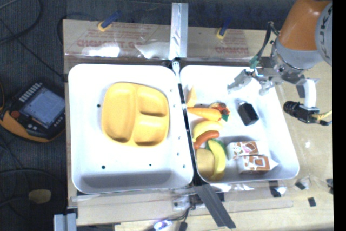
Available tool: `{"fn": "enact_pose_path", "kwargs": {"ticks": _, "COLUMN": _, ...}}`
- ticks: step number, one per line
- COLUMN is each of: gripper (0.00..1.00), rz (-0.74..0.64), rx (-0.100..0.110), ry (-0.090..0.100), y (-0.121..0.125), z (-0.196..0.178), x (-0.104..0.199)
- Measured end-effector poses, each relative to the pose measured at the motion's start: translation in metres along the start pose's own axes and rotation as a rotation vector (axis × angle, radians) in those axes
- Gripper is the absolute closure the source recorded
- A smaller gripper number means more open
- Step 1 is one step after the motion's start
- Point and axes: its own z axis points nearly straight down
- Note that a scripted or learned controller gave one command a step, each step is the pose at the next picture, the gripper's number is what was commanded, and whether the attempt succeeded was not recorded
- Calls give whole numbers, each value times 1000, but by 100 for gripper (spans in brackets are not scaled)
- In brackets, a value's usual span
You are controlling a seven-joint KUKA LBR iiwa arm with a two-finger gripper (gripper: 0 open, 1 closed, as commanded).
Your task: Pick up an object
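My gripper (pixel 251 85) hangs over the back of the right bin (pixel 281 132), its fingers spread open with nothing between them. A small black block (pixel 247 113) lies on the bin floor just in front of and below the gripper, apart from it. Along the bin's left side lie toy foods: an orange carrot-like piece (pixel 205 112), a yellow banana (pixel 207 127), a red sausage (pixel 204 138), a green-yellow banana (pixel 218 157) and a tan potato (pixel 204 160). Two small printed cartons (pixel 243 149) (pixel 254 163) sit at the front.
The left bin (pixel 86 165) holds a yellow divided plate (pixel 135 113). A metal divider post (pixel 179 30) stands at the back between the bins. The arm's orange band (pixel 303 24) is at the right. A handheld pendant (pixel 35 111) lies on the floor at far left.
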Motion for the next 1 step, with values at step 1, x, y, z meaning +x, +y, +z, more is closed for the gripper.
{"fn": "enact_pose_path", "kwargs": {"ticks": 1, "gripper": 0, "rz": 30, "rx": -3, "ry": 0, "y": 4, "z": 116, "x": -10}}
